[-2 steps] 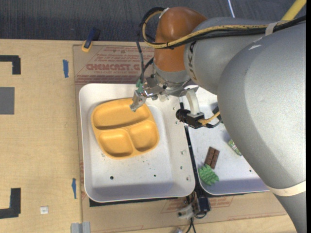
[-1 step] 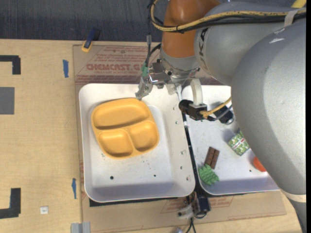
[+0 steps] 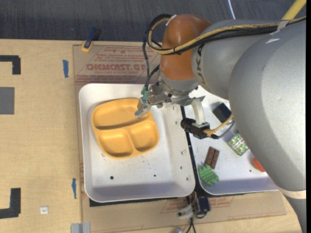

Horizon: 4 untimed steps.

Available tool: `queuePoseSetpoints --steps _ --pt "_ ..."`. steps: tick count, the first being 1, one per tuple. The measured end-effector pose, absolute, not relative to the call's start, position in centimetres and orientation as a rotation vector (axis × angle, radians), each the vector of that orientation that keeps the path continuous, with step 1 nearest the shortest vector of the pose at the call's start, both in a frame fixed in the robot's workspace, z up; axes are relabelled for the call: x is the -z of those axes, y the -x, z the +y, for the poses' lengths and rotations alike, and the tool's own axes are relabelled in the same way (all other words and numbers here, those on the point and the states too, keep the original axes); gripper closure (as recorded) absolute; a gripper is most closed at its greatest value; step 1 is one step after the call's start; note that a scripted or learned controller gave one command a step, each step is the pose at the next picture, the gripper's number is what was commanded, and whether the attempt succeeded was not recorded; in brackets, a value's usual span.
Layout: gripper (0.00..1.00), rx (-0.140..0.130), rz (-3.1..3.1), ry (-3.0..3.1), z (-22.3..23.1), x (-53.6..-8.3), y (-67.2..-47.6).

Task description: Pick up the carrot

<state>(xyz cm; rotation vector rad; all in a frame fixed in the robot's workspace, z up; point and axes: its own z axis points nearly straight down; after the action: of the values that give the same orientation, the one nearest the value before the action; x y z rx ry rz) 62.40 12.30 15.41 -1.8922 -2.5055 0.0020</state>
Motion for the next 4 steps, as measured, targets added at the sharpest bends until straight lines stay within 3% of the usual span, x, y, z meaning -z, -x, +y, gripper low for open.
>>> queuePoseSetpoints --steps 1,2,3,4 --pt "0.00 0.002 -2.258 2.187 11.1 -14.6 -65.3" --pt "0.00 0.037 -2.424 2.010 10.8 -11.7 -61.3" --pt "1.00 0.029 -2.422 2.012 10.6 -12.6 -61.2" --pt "0.00 0.030 -2.421 2.011 10.7 -12.6 -61.2"
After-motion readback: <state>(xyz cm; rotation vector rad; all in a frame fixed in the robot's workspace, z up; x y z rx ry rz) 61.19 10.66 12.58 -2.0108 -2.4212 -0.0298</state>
